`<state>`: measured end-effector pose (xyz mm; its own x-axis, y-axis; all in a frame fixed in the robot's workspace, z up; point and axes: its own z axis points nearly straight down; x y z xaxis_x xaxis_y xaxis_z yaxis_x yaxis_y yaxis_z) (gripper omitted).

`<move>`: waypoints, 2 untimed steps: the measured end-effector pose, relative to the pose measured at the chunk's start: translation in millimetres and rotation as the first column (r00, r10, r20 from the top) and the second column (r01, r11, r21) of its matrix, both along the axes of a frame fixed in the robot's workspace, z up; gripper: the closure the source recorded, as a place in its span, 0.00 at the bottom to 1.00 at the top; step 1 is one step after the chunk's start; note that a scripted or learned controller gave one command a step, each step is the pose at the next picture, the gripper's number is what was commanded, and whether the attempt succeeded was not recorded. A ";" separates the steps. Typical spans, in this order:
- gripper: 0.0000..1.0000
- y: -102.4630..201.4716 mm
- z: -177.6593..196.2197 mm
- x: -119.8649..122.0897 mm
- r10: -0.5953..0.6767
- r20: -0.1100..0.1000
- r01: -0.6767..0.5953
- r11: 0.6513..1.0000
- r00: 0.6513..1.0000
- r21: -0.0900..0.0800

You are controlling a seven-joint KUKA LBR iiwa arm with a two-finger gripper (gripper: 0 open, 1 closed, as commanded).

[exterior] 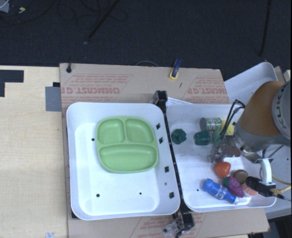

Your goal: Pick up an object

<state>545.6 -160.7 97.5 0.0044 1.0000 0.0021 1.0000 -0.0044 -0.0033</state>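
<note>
End effector (pixel 219 152): low in right bin (pixel 195 182), over its middle; grip state cannot tell
Likely target: orange-red object (pixel 223 168) just below it, rounded, smooth
Why there: judged a descent onto the cluster
Neighbours: brown piece (pixel 240 175), purple piece (pixel 235 187), blue bottle (pixel 219 190); crowding may spoil grasp
Left bin: green divided plate (pixel 127 145)

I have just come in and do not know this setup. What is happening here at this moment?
A grey robot arm with an orange band reaches from the right into the right bin. Its gripper is low among small objects: a dark green lump, a small can, an orange-red piece and a blue bottle. Nothing is seen held. The left bin holds a green divided plate, untouched.
</note>
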 end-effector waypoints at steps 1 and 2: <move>1.00 -4.4 43.1 3.7 0.001 0.005 -0.001 1.000 1.000 -0.002; 1.00 -3.6 104.8 10.1 0.004 0.007 -0.004 1.000 1.000 -0.003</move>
<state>555.7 -164.3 202.3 0.0005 1.0000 -0.0007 1.0000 -0.0005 0.0036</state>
